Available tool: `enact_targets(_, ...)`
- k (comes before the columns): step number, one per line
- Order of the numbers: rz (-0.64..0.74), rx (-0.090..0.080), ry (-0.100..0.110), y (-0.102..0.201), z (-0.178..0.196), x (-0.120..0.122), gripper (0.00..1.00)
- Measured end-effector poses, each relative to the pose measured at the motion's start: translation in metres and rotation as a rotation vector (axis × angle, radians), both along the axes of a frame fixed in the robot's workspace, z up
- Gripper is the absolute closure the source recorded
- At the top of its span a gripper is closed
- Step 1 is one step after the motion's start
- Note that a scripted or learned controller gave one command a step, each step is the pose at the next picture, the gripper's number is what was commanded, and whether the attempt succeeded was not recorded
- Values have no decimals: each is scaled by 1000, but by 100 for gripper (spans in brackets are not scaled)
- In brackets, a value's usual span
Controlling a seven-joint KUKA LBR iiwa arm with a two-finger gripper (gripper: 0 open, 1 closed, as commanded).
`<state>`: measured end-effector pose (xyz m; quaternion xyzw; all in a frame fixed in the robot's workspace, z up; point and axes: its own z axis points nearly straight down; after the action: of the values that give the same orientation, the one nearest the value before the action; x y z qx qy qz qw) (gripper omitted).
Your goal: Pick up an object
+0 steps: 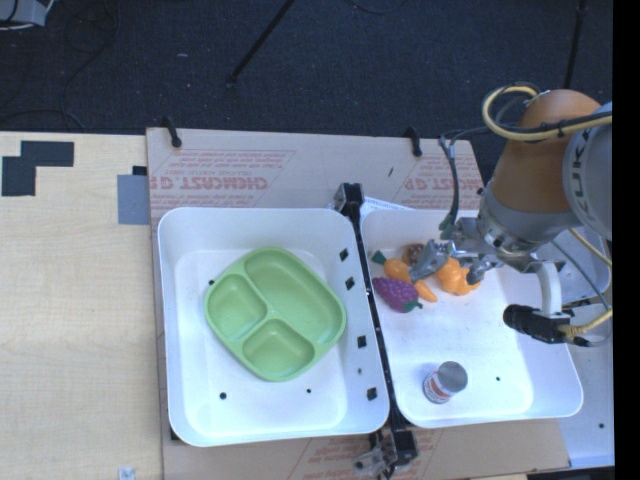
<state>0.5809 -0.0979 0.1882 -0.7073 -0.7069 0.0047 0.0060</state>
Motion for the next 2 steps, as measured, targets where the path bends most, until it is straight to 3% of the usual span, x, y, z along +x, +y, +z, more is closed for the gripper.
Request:
enact_targets(1,1,-2,-14,0,7,3,0)
enact_targets(2,1,-1,-8,4,-37,-2,0)
